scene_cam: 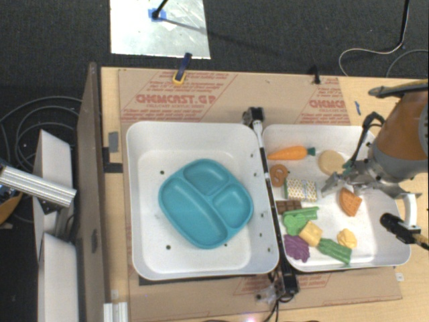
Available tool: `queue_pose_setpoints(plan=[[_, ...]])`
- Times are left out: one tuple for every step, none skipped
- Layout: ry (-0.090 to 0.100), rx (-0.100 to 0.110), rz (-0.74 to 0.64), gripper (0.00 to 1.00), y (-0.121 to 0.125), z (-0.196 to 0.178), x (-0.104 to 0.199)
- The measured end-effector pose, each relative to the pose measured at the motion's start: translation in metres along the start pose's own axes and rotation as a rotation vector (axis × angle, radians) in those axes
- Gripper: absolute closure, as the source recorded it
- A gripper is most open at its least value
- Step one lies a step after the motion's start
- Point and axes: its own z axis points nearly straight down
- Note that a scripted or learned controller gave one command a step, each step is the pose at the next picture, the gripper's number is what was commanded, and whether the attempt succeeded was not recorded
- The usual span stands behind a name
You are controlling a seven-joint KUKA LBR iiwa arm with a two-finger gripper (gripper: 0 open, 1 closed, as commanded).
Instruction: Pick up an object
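Presently the gripper hangs low in the right bin, just left of an orange wedge and below a tan disc; fingers look parted and empty; advice: centre over the wedge, descend straight, avoid neighbouring toys.

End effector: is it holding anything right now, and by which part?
Cannot be told. The end effector sits low in the right bin, just above the orange piece, but no object is visibly held.
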Motion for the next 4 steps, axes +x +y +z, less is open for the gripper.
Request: queue_pose_setpoints(plan=[[0.000,0.001,0.001,0.00,-0.053,-0.018,0.004],[-0.005,-0.013,-0.006,0.00,0.026,0.018,0.005],[-0.001,0.002,0.004,0.00,-0.042,0.020,-0.019],[-0.001,-0.001,0.001,0.00,-0.057,0.019,-0.020]])
